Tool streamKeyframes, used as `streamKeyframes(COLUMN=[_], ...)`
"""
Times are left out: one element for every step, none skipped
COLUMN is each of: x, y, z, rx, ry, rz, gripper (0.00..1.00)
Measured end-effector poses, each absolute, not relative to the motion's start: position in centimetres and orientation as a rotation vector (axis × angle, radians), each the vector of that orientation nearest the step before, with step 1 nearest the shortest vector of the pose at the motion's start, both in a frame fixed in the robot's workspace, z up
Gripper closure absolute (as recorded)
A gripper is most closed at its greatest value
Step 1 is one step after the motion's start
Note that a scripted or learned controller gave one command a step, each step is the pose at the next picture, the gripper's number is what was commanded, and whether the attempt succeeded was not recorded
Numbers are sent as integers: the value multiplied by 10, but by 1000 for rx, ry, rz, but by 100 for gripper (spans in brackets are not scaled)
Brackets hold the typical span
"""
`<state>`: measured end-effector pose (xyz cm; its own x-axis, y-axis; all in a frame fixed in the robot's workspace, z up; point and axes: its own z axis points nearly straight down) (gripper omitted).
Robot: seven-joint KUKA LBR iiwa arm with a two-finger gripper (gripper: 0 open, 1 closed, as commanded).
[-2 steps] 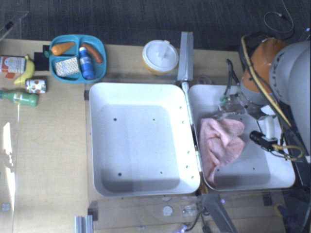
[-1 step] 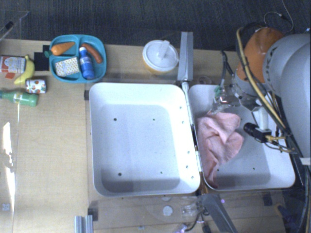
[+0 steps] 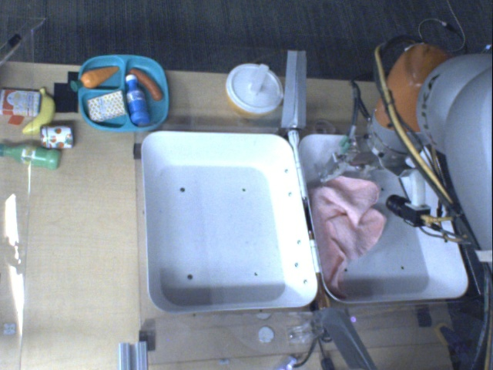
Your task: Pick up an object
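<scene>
We see the gripper (image 3: pixel 350 159) low at the right bin's (image 3: pixel 439 284) far left corner, just above the pink cloth (image 3: pixel 350 222); can't tell fingers' state. Left bin (image 3: pixel 223 214) beside it on the surface (image 3: pixel 77 268).

The arm (image 3: pixel 462 106) is a bulky, rounded grey shell, smooth and pale, with an orange band (image 3: pixel 408 72) above the wrist. Yellow and black cables (image 3: pixel 408 141) run in a bundle along its side, looping over the orange part. Lower down the wrist turns to metal-grey parts, with a black fitting (image 3: pixel 404 208) trailing thin wires.
</scene>
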<state>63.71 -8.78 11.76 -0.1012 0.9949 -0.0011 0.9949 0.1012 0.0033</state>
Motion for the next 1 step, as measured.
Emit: streamKeyframes(x=[590], y=[-96], z=[90], rx=[2097], ry=[2324], rz=[15], gripper=[0])
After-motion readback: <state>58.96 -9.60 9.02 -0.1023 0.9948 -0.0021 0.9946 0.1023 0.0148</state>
